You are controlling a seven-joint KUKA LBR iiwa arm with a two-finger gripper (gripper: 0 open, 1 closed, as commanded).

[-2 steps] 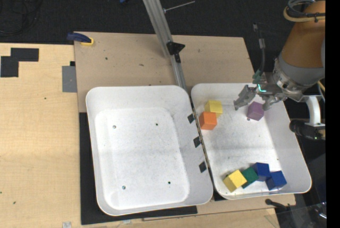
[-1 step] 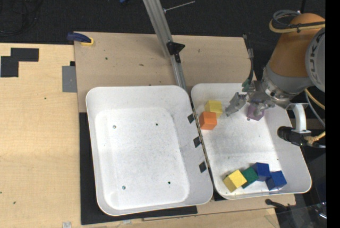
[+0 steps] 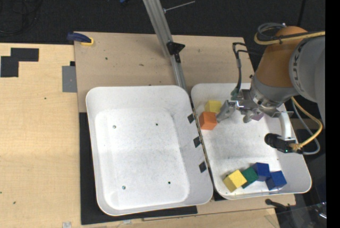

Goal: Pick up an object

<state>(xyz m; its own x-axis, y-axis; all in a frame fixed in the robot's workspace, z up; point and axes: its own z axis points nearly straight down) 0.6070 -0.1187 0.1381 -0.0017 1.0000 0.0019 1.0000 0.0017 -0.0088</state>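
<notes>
The arm [image 3: 281, 70] reaches in from the right over the right bin [image 3: 297, 182]. Its tool [image 3: 240, 109] hangs low above the back part of that bin, and I cannot tell how it is set. Just left of the tool sit a yellow block [image 3: 213, 106] and an orange block [image 3: 207, 121], touching each other near the bin's left wall. At the front of the same bin lie more blocks close together: a second yellow one [image 3: 234, 180], a green one [image 3: 249, 175] and two blue ones [image 3: 269, 175]. The left bin [image 3: 138, 150] sits beside it on the worktop [image 3: 122, 59].
</notes>
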